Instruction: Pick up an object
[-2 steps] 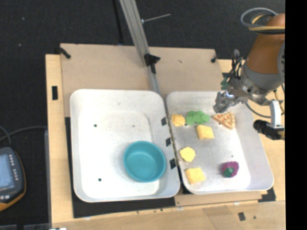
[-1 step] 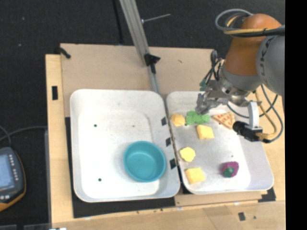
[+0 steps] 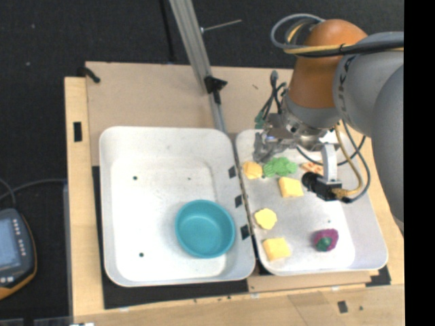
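My gripper (image 3: 270, 148) hangs over the far left part of the right bin (image 3: 370, 240), just above a green leafy toy (image 3: 280, 166). A small orange-yellow piece (image 3: 253, 171) lies right beside the green toy. Further into the bin lie a yellow block (image 3: 291, 187), a rounded yellow piece (image 3: 265, 218), another yellow block (image 3: 276, 248) and a purple and green toy (image 3: 326, 240). The wrist hides the fingertips.
A blue bowl (image 3: 204, 228) sits in the left bin (image 3: 136, 148) near its front right. A metal pole (image 3: 194, 46) slants up from between the bins. A black and white cable part (image 3: 325, 182) hangs beside the wrist. A handheld device (image 3: 13, 243) lies at the far left.
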Robot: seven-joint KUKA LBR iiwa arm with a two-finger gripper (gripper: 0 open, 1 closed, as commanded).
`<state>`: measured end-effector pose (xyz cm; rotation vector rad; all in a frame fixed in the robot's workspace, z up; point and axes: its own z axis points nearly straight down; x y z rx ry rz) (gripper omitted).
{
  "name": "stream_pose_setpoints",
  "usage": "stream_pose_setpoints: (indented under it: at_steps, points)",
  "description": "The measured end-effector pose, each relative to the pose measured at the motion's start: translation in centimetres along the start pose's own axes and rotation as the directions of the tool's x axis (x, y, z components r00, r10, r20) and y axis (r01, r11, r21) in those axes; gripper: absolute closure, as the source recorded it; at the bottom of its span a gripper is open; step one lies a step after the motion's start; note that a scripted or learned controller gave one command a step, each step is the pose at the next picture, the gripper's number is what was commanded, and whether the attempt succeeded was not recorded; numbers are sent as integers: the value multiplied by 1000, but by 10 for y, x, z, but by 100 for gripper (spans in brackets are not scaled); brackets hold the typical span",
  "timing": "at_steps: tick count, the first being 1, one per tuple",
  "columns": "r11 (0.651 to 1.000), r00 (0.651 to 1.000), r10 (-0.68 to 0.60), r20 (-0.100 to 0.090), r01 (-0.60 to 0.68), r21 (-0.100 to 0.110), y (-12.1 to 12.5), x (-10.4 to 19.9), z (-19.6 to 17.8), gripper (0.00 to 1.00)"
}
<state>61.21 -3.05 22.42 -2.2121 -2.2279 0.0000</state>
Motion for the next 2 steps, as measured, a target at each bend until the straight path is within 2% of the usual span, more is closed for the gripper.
stream_pose_setpoints:
  at_steps: [1,2]
  points:
    - [1000,1000,-2,-1,2,-4,11,58,-11,100]
    - [1000,1000,4,1,-4,-1,2,106,-13,100]
